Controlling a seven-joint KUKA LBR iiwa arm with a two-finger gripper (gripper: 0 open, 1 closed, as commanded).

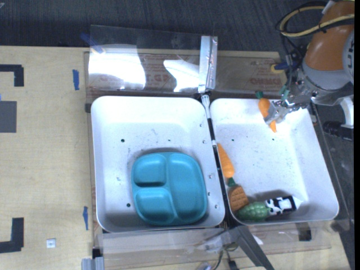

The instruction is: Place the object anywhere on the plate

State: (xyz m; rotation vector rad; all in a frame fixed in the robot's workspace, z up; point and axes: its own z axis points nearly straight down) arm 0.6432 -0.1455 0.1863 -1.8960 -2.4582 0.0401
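Observation:
A blue sectioned plate (169, 187) lies in the front half of the left bin (112, 128). My gripper (275, 115) hangs over the far corner of the right bin (298, 162), reaching in from the right. A small orange toy carrot (263, 107) with a green top sits between its fingers, and the carrot's tip pokes out below them. The gripper is shut on this carrot, well to the right of the plate.
Along the right bin's left wall lies a second orange carrot (225, 162). Below it are a brown waffle-like toy (237, 196), a green toy (253, 211) and a black-and-white toy (280, 205). A clear plastic panel (146, 66) stands behind the bins.

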